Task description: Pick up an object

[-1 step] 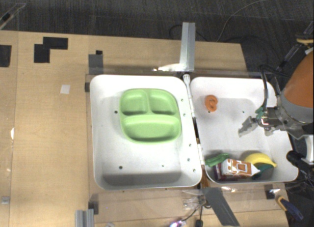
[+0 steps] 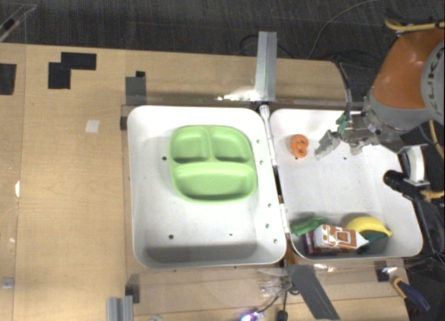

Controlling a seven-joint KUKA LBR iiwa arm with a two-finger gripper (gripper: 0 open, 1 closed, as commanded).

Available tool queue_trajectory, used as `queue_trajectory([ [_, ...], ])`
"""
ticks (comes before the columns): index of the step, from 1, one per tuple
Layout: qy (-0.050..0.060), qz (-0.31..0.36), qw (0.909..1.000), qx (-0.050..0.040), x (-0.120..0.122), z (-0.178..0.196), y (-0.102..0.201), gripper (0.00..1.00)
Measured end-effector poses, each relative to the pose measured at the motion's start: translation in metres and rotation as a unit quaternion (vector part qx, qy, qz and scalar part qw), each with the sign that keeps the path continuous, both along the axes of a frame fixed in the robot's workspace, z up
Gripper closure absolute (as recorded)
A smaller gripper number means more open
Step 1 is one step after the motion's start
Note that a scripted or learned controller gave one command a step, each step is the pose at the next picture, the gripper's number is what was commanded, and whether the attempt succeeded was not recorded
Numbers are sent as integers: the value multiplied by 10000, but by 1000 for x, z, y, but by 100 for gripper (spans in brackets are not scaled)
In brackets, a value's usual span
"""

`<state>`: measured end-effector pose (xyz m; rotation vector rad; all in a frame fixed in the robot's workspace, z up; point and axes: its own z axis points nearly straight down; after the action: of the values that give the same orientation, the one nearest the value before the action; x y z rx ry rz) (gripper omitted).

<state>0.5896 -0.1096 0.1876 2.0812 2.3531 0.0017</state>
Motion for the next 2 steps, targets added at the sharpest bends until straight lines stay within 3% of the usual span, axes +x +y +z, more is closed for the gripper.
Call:
queue_trajectory([
  [1,4,-927,9957,0,46,-79,24,0],
  [2,-48,-412,9991,-9,83,-99,20,0],
])
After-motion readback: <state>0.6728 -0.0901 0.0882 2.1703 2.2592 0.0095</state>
